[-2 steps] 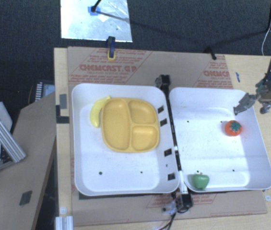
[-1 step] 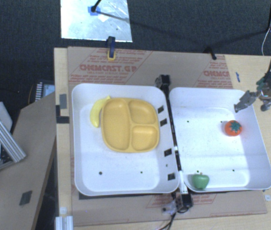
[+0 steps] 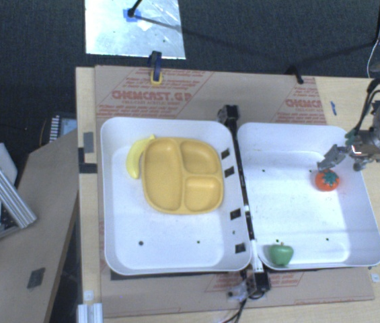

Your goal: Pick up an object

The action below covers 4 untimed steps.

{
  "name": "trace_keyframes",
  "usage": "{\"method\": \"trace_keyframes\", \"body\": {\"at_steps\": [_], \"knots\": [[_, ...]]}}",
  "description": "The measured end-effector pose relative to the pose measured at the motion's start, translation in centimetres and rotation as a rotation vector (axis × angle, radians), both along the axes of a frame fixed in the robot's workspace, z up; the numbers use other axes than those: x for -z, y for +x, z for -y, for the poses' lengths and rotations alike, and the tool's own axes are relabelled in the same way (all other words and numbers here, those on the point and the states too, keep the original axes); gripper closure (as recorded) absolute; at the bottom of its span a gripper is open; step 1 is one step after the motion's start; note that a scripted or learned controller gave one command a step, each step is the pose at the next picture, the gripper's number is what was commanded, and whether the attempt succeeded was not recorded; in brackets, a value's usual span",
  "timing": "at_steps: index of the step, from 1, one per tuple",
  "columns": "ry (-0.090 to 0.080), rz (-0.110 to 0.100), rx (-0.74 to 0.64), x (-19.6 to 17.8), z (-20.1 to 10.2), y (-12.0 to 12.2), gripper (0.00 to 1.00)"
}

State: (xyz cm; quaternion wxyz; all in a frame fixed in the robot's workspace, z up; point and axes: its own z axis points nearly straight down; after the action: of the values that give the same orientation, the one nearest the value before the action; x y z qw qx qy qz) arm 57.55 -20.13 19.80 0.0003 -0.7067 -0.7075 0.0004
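Note:
A small red tomato with a green stem [image 3: 326,180] lies in the right bin [image 3: 297,207], toward its right side. My gripper [image 3: 331,160] hangs just above and slightly behind the tomato, coming in from the right edge. A green pepper [image 3: 281,254] rests at the near left corner of the right bin. In the left bin [image 3: 119,234] a yellow divided plate [image 3: 181,175] lies flat, with a yellow banana [image 3: 136,155] tucked against its left edge.
A black divider strip [image 3: 238,180] runs between the two bins. The bins sit on a cardboard sheet [image 3: 176,93] on the bench. A shiny metal sheet [image 3: 134,19] lies on the dark floor behind. Cables hang near the arm at the right.

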Motion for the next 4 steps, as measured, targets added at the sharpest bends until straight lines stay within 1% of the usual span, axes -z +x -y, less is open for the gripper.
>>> {"method": "trace_keyframes", "body": {"at_steps": [1, 2, 3, 4], "knots": [[0.000, 0.001, -0.003, 4.6, -0.9, 0.4, 0.00], [-0.012, 0.021, 0.001, 8.4, -0.5, 1.2, 0.00], [-0.015, 0.028, -0.002, 7.3, -0.6, 1.4, 1.00], [-0.002, 0.006, -0.003, 2.9, -0.4, 1.4, 1.00]]}}
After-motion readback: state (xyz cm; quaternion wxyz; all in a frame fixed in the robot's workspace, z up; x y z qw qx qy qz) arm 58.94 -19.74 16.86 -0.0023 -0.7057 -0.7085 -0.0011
